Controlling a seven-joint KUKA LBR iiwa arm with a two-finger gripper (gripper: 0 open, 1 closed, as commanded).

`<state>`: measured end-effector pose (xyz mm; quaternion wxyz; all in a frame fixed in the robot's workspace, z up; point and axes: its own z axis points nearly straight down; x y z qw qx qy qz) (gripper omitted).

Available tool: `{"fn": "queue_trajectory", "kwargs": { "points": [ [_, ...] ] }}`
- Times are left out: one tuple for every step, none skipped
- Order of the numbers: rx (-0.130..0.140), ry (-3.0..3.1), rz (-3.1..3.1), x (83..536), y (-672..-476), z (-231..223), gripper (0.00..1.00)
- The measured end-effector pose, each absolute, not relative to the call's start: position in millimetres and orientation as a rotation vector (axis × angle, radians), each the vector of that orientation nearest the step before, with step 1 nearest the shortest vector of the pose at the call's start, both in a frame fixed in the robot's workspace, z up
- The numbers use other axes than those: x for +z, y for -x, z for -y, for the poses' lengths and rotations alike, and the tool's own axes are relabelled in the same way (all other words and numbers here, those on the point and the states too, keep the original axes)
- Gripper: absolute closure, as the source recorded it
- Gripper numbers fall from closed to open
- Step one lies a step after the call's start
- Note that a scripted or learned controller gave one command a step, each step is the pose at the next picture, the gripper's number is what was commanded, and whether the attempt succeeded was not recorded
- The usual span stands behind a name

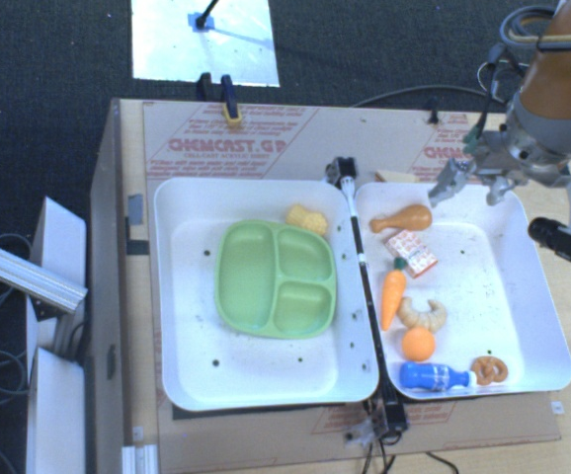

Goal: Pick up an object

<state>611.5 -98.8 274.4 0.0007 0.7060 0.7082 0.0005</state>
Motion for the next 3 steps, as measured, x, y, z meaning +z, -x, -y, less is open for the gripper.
{"fn": "queue_trajectory", "kwargs": {
  "points": [
    [-0.001, -2.22, -2.224, 154, -625.2, 107, 0.0],
    [0.009, -2.213, -2.215, 89, -600.1, 91, 0.0],
    [0.014, -2.208, -2.212, 90, -590.8, 91, 0.0]
  ]
}}
